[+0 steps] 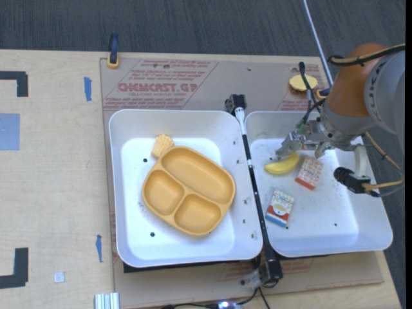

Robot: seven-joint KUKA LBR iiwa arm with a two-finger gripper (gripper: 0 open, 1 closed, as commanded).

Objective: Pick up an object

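In the right bin (360,234) lie a small carton (280,208), a red packet (309,172) and a banana (283,166). The gripper (301,141) hangs spread over the banana, fingers released. The left bin (122,172) holds a yellow divided plate (188,190).

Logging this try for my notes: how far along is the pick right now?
Done: the arm has reached into the right bin, with the tool low beside the banana. In hand: nothing visibly held; the banana, the small carton and the packet all lie on the bin floor. Left: grasping and lifting one.
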